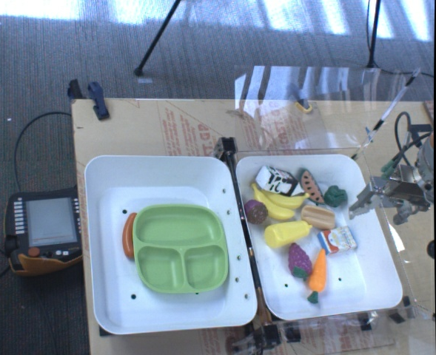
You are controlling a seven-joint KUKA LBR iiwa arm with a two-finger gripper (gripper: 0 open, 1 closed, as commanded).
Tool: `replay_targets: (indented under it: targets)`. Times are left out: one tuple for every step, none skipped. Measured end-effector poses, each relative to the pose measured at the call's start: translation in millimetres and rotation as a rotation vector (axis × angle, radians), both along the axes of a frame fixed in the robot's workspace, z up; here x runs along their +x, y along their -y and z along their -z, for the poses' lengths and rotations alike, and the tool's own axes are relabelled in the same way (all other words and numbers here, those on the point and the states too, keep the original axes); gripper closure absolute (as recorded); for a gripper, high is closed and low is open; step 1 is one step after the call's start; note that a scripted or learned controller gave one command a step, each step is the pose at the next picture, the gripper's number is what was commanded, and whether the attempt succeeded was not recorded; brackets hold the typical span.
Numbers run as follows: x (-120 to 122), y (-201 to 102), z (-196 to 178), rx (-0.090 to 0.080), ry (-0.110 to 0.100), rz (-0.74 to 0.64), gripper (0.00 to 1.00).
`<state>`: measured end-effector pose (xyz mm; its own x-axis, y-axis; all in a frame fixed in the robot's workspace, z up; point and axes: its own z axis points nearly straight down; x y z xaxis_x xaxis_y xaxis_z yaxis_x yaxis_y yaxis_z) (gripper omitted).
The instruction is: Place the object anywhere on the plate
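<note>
Gripper (360, 204): finger state indiscernible, poised at right bin's (384, 272) edge for picking. Green three-compartment plastic plate (180, 246): awaiting an object.

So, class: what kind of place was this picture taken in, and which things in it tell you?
Most likely a robotics lab: a plywood bench bearing two shallow white bins, a grey handheld control pendant on the carpet beside it, and black tripod legs behind.

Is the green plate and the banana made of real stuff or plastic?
The green plate looks like smooth moulded plastic: even colour, rounded compartments, a soft sheen. The banana seems a plastic toy too, since its yellow is flat and unmarked, though the view is too small to be sure.
</note>
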<state>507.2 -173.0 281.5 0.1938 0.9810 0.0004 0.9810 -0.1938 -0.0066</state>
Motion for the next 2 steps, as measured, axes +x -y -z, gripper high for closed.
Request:
replay_targets:
  targets:
    - [0.0,0.0,0.0,0.0,0.0,0.0,0.0]
    - [0.0,0.0,0.0,0.0,0.0,0.0,0.0]
